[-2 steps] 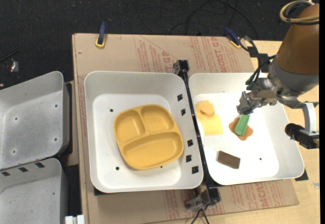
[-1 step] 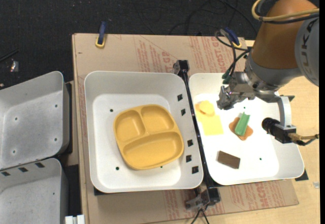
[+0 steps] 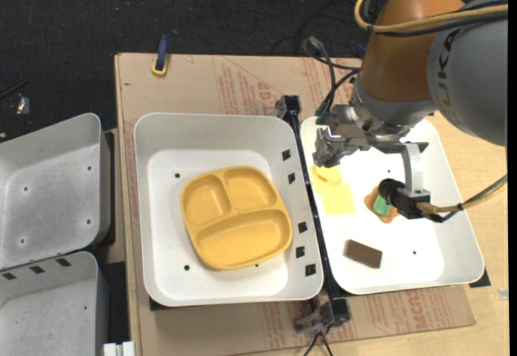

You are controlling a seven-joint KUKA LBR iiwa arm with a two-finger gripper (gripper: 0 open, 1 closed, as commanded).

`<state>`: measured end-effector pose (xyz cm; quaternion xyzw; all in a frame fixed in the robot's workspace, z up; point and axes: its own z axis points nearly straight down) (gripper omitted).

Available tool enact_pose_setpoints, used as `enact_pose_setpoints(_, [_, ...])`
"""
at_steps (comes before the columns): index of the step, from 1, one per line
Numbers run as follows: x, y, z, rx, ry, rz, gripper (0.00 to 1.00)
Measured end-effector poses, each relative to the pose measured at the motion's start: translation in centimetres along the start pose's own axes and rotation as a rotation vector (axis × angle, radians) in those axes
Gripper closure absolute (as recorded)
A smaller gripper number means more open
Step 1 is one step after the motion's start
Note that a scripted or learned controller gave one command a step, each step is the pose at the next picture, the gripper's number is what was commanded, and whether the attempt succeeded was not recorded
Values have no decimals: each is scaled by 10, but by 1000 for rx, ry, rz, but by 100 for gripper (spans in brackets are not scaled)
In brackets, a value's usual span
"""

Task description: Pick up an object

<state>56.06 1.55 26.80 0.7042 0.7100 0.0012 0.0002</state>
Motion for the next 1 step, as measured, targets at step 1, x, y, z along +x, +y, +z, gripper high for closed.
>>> enact_pose_setpoints(1, [53,20,5,0,-1,1,100])
